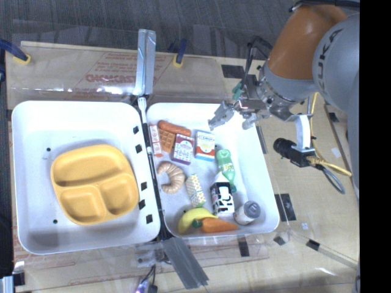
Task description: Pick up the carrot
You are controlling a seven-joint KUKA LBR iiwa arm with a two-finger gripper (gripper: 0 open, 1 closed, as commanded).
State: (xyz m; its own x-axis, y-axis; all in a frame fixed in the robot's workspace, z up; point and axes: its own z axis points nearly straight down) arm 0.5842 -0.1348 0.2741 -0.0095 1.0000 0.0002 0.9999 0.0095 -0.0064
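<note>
From above, the left bin (24, 182) holds one yellow divided tray (93, 182). The right bin (267, 182) holds about ten small items; the one carrot (219, 226) lies at its near edge, touching a banana (194, 217). The pincer (235, 116) hovers open, holding nothing, above the far rim.

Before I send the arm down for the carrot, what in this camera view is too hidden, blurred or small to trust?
- Carrot: its left tip sits behind the banana; whether they touch is unclear.
- Gripper: small and blurred over the right bin's upper edge; its height above the bin can't be judged.
- Small box labels: too small to read.
- Arm: cut off by the top edge.
</note>
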